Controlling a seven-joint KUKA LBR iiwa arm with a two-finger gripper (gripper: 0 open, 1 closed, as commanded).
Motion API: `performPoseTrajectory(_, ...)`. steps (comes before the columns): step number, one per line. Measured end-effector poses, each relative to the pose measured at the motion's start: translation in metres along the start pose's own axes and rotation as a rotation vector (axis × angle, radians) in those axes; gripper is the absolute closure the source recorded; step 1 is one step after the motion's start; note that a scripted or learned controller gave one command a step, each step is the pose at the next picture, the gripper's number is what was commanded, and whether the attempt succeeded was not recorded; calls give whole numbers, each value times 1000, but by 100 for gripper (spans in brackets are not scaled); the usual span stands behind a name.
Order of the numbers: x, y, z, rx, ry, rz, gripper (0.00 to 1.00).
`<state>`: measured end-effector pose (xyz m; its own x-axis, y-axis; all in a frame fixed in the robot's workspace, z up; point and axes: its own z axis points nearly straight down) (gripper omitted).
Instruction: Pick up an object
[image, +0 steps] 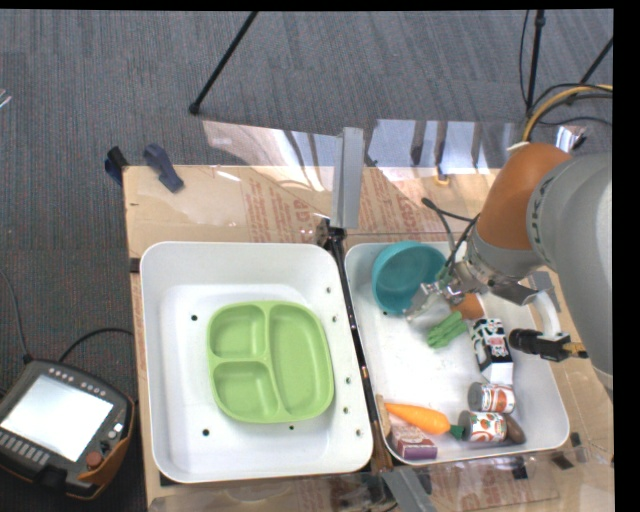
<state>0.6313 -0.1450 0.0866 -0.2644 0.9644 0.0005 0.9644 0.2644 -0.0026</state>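
Grey carpet runs under a cardboard-topped bench (240, 205) carrying two shallow white bins, and I'll take the right bin (556, 395) as my landmark. Along its near edge lie a carrot (420, 416) with a small purplish packet (412, 441) just in front of it, and toward its near right corner two little cans (488, 412) with red and white labels whose print is too small to read. Up its right side stands a black-and-white carton (491, 345), cow-patterned by the look of it, with no legible wording. Left of the right bin, the left bin (165, 300) holds a green divided plate (270, 360), and well off to the near left on the floor sits a handheld control pendant (62, 425). Toward the right bin's far end a green leafy toy (446, 328) lies slantwise, its long axis running from near left to far right, touching or nearly touching something orange (472, 305) beside it. The gripper (445, 291) hangs just beyond that green toy, on its far side, close against the teal bowl (408, 276) tipped in the far left corner. Whether its jaws are spread or pressed together I cannot tell from where I stand. I'd judge the green toy the likeliest pick, lying just near-side of the gripper.
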Motion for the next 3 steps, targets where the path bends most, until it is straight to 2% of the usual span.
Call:
performPoseTrajectory(1, 45, 26, -1, -1, 0, 137, 0)
performPoseTrajectory(2, 33, 29, -25, -24, -27, 142, 100)
performPoseTrajectory(3, 53, 7, 0, 3, 1, 328, 100)
